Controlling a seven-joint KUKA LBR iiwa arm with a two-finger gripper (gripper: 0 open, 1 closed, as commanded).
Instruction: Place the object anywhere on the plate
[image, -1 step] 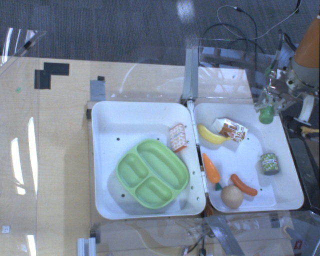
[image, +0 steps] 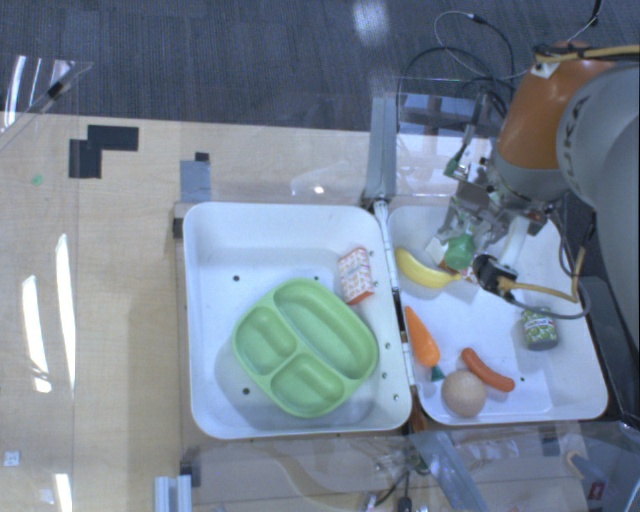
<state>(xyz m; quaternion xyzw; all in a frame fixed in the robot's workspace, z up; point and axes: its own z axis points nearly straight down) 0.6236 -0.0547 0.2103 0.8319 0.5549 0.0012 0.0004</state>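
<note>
Wooden bench with two white bins: left bin (image: 200, 300) holds a green plate (image: 305, 347) and a snack packet (image: 354, 275); right bin (image: 570, 395) holds banana (image: 422, 272), carrot (image: 423, 340), egg (image: 464, 393), sausage (image: 488, 370); gripper (image: 462, 240) clasps a green object (image: 458, 252)

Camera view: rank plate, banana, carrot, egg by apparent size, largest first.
1. green plate, by far the largest.
2. banana and carrot: similar length, too close to rank; the end effector partly hides the banana's right end.
3. egg, smallest.
</note>
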